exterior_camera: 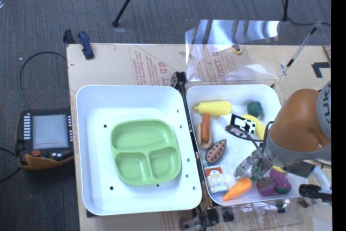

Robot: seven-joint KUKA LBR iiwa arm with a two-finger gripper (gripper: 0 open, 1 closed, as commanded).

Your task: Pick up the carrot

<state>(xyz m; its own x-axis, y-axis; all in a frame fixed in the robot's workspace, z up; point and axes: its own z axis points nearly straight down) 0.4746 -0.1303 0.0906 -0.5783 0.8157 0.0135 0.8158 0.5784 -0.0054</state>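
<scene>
The carrot (238,189) lay in the right bin (274,91), near that bin's front edge, its pointed end aimed toward the left bin (86,116) and its thicker end toward the arm. It rested flat on the white floor, not lifted. Just above the carrot's thick end hung the tool (253,166), reaching in under the arm's orange band (300,119); whether it stood wide or narrow could not be told, since the metal tips blurred together and the wrist covered part of them. Nothing showed between them, and the carrot looked apart from the tool, though close.

Around the carrot sat the other toys. A small white carton (216,179) stood just beside the carrot's tip, toward the left bin. A purple grape bunch (273,184) lay just beside the carrot's thick end, on the arm's side. Farther back from the carrot were a watermelon slice (215,151), a hot dog (205,129), and a yellow mustard bottle (213,108) lying on its side. A black and white card (243,124) rested on a banana (255,126) behind the tool, and a dark green lump (255,109) sat near the back wall, well apart from the carrot.

In the left bin, well apart from the carrot, a green divided plate (145,151) lay flat. Both bins rested on the desk (130,65). On the floor beyond the left bin sat a handheld control pendant (47,135).
</scene>
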